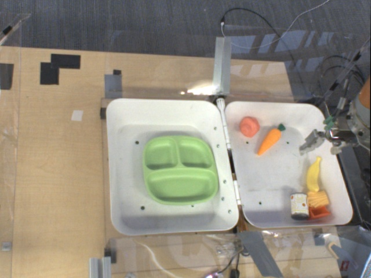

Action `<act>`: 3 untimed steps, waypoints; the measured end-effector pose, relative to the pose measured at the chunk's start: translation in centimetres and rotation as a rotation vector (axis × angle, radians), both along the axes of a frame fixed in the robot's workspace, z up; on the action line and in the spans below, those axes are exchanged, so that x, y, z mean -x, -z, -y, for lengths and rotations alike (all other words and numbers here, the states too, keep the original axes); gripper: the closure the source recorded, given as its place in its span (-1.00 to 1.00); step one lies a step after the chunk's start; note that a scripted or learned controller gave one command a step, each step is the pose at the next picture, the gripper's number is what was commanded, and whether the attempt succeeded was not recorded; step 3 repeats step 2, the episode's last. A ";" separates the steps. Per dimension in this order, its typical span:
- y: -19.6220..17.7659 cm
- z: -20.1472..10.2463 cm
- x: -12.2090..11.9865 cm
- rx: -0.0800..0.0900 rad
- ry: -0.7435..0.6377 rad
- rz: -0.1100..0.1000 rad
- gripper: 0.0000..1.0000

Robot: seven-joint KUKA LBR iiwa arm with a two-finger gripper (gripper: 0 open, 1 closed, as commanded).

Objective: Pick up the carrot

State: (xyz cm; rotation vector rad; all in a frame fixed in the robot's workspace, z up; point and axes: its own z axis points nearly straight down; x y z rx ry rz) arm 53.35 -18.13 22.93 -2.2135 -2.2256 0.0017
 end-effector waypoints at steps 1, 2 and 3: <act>13.7 -0.8 -7.2 0.000 -0.275 0.004 -1.00; 14.2 -2.4 -12.7 0.003 -0.353 0.012 -1.00; 14.2 -2.4 -12.7 0.003 -0.353 0.012 -1.00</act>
